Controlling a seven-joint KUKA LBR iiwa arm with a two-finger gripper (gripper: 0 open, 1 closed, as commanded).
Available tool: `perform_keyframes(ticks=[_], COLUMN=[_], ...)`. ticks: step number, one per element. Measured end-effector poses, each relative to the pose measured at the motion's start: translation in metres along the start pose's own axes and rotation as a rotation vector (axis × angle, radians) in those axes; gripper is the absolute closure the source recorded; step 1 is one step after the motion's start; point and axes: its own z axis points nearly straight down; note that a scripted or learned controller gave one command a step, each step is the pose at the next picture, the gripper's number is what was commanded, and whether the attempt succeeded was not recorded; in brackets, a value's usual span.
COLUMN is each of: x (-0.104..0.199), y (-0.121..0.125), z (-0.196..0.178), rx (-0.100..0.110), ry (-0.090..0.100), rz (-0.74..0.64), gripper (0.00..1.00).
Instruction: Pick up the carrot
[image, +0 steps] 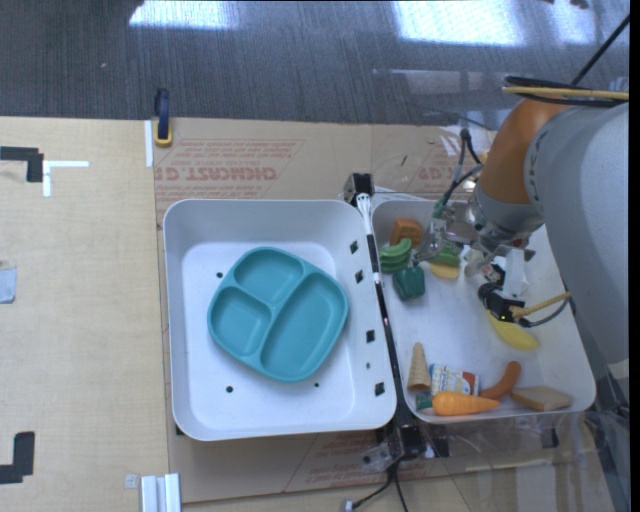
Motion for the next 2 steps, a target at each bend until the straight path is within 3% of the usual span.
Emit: perform_keyframes(ticks=[1,2], x=[0.0003,0.0004], y=[0.0001,0.0], z=[-0.0088,-0.0087], rx=[0.001,0.002], ry=[-0.003,-0.003], rz=[-0.006,-0.006], gripper=[1.0,0.0])
